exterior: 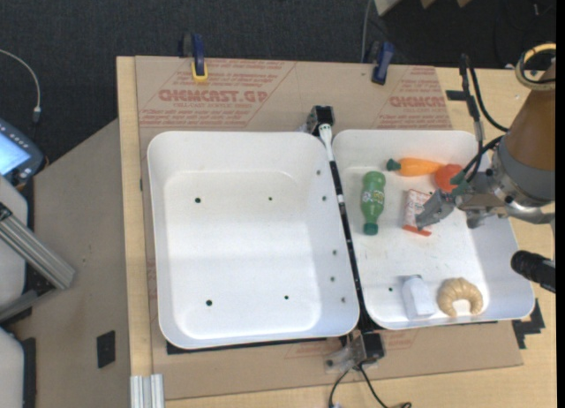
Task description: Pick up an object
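Note:
The right bin [494,309] holds several objects. A green bottle [372,201] lies near its left wall. An orange carrot [419,166] lies at the back, with a red piece [449,174] beside it. A white and red packet [415,207] lies in the middle. At the front are a small white block [416,295] and a tan croissant [461,296]. My gripper [432,214] hangs low at the packet's right edge, reaching in from the right. The view does not show anything held.
The left bin [177,247] sits beside the right one, with a black cable [337,203] running along the divide between them. Blue clamps [197,51] hold the cardboard base at the back. The arm's orange band [536,137] stands over the right bin's right side.

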`<state>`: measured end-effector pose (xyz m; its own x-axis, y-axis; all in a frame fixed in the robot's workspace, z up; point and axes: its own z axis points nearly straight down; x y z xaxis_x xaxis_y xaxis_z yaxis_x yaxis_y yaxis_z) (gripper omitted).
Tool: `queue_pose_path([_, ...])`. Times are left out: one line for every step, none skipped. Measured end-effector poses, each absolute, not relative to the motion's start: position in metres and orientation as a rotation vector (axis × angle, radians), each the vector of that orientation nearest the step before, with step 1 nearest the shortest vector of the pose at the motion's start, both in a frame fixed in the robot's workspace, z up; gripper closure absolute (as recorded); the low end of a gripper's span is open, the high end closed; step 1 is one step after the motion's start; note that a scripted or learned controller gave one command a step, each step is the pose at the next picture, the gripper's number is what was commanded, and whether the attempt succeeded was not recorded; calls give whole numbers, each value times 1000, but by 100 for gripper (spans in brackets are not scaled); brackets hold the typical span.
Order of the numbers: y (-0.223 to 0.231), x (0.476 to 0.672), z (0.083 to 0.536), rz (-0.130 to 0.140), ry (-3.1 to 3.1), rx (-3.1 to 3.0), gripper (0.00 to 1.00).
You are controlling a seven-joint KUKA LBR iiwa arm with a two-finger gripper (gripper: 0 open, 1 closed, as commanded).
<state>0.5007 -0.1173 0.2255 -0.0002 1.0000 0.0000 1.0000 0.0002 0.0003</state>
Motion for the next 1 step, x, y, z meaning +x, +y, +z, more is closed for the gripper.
queue_pose_path([-117,502,236,3,2220,2218,100])
